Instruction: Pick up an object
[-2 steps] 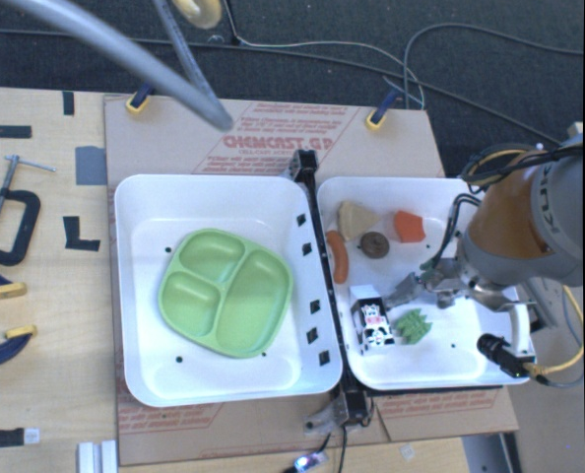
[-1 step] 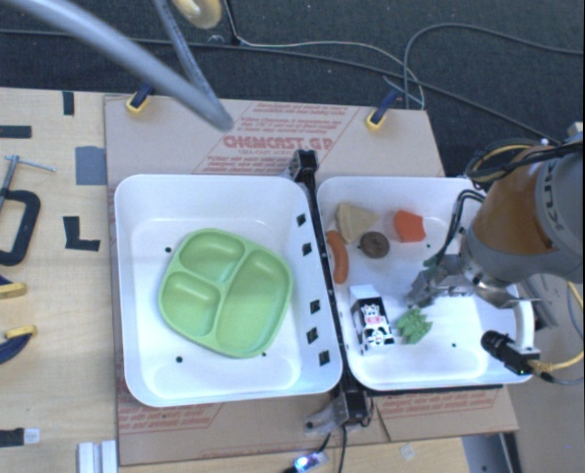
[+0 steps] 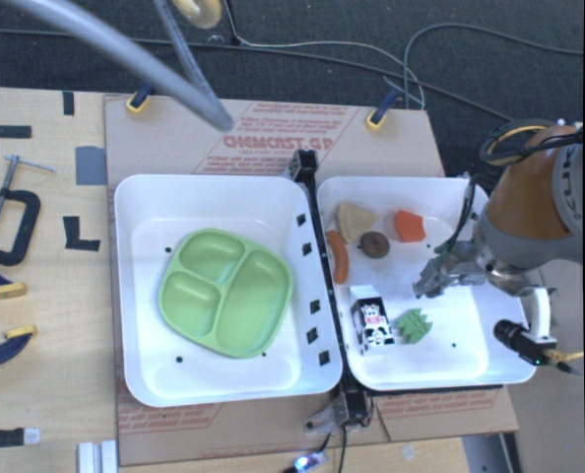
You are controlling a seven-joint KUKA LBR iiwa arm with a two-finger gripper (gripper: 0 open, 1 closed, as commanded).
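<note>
Gripper [image 3: 432, 281] low in right bin [image 3: 470, 358]; seemingly beside green toy [image 3: 412, 324].

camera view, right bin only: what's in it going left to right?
Orange-red sausage-shaped piece → black-and-white carton → green leafy piece → end effector. Left out: the tan wedge, brown ball and orange block along the far side, since their spans overlap the others.

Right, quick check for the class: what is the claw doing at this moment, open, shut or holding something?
Claw: it cannot be told whether it is open or shut; it sits low over the right bin, near the green toy, with nothing seen between its fingers.
</note>
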